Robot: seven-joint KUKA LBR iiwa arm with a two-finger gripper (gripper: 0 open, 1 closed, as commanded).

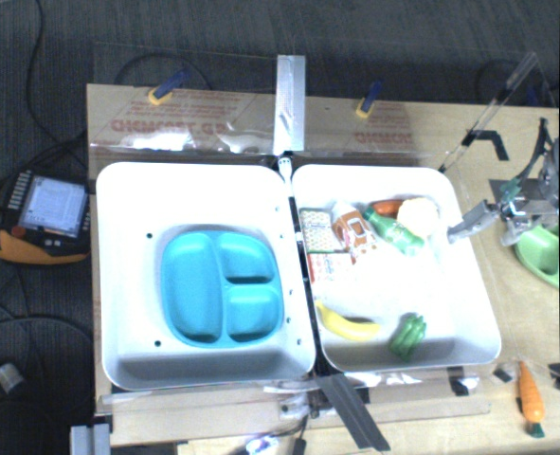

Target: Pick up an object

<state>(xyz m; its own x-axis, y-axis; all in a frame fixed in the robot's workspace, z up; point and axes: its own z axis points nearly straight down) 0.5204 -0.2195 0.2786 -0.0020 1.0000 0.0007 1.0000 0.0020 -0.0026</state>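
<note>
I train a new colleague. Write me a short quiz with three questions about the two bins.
1. True or false: the blue tray lies in the right bin.
2. Which lies nearest the banana? A. green pepper B. carrot C. tray
3. Fill in: the tray has ___ compartments.

Key: 1 false, it lies in the left bin; 2 A; 3 three.

fixed overhead camera, slanted down on both bins [109, 254]
</note>
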